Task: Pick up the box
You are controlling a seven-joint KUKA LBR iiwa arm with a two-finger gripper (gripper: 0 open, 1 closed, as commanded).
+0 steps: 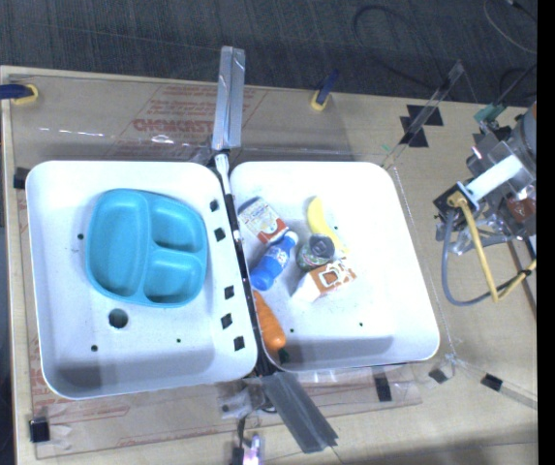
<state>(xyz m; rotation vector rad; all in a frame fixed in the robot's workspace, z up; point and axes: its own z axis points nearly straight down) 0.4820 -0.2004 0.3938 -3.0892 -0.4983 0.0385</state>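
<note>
Two shallow white bins sit side by side on a wooden counter [112, 95], seen from above at a slant. The left bin [64, 347] holds a blue divided tray [148, 247] toward its upper middle, with bare floor along its lower half. The right bin [393, 260] has its things clustered at its left and centre: a small white and orange box [323, 281] near the middle, a second carton [261, 221] by the left wall, a blue bottle [272, 263] between them, a yellow banana [320, 221], a dark round can [316, 251] touching the box's upper edge, and an orange carrot [269, 325] along the left rim. The right half of that bin lies bare. The arm's pincer [495, 187] sits at the far right, outside the bins; its state cannot be told.
</note>
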